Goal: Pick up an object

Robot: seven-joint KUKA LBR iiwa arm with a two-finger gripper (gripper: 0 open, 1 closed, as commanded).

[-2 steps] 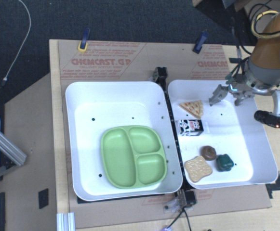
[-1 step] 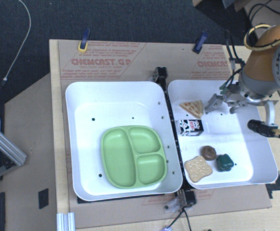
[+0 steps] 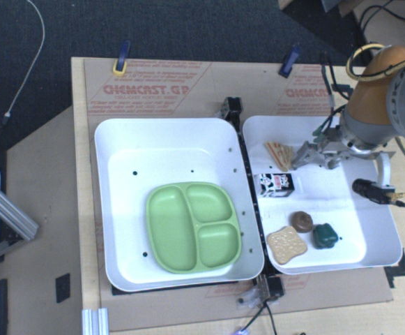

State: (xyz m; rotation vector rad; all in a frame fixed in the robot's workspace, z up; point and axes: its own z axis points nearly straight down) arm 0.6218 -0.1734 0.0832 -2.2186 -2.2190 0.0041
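A dark carpeted floor surrounds the tabletop (image 3: 188,82), a protective-film-covered board bearing two white bins side by side. In the camera view, the left bin (image 3: 118,145) carries a green divided plate (image 3: 192,227). The right bin (image 3: 376,250) holds the candidates for picking: a tan stick-like piece (image 3: 280,153) at about 10 o'clock in that bin, a black-and-white carton (image 3: 277,183) just below it, and at 6 o'clock a cluster of a toast slice (image 3: 286,244), a brown round piece (image 3: 302,221) and a dark green block (image 3: 325,236).

The gripper (image 3: 307,155) reaches in from 3 o'clock, its fingers sitting just beside the tan piece with nothing visibly between them; how far apart they stand I cannot tell.

To do the grasp well, I judge it should centre over the tan piece before closing. The carton lies near and could be nudged, and the bin's dividing wall at 9 o'clock limits room.
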